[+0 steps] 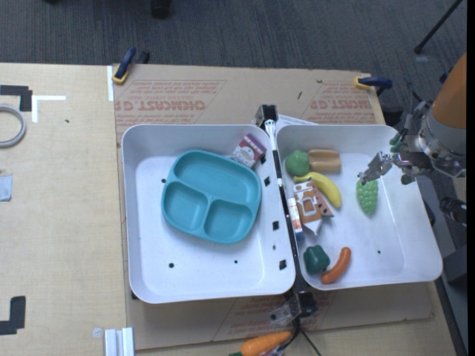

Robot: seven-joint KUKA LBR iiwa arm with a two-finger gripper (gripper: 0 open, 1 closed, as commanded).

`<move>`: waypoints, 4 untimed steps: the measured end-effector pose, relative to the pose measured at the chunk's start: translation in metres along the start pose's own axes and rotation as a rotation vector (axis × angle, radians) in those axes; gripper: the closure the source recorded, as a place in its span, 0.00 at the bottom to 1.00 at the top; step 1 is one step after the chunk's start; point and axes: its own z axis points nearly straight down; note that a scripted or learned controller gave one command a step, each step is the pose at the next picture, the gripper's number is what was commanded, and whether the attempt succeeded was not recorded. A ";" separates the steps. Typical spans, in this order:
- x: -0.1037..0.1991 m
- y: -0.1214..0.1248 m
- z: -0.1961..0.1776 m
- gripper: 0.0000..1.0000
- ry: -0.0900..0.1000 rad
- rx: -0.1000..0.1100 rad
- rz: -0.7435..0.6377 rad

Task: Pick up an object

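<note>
Bins sit side by side: left bin [141, 265] carries a teal divided plate [211, 196]; right bin [401, 254] holds toy food. Gripper [373, 171] hangs there, fingers closed on green grapes [367, 196], lifted near the banana [327, 188].

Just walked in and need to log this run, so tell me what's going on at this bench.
The grey arm's two-finger gripper reaches in from the right, over the right-hand white bin, right at a bunch of green toy grapes. Whether it holds them is unclear. That bin also has a yellow toy banana, a green pepper and an orange-red toy chili. The left white bin holds a teal divided plastic plate.
</note>
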 end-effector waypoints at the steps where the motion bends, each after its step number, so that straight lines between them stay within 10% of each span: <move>1: 0.053 0.063 0.103 0.00 -0.002 -0.009 -0.138; 2: 0.078 0.031 0.108 0.00 0.001 0.000 -0.232; 3: 0.077 0.033 0.098 1.00 -0.002 -0.004 -0.229; 4: 0.166 0.015 0.009 1.00 0.000 -0.001 -0.196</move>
